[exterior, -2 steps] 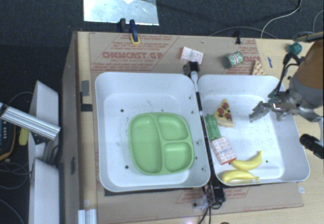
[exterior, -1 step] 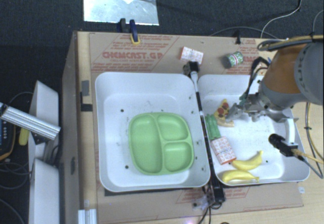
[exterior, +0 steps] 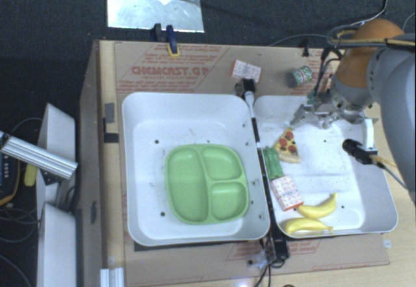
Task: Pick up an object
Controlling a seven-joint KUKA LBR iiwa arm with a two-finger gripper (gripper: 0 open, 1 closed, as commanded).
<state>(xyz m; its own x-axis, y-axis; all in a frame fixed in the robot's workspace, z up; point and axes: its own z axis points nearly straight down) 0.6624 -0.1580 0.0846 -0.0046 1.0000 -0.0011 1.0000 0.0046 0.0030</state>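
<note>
Toward the left wall of the right bin lies the pizza slice, a flat toy wedge of tan crust with red dots, its point aimed up and to the right at the gripper. The gripper sits just beside it, up and to the right, low over the bin's far corner; its state I cannot tell. By my judgement the slice is the nearest candidate, so a short move down-left along its long axis would reach it.

Just left of the slice a green ribbed piece runs along the wall. Below it lies a red-and-white packet, then two smooth yellow bananas curving across the near corner. The left bin holds a glossy green divided plate.
</note>
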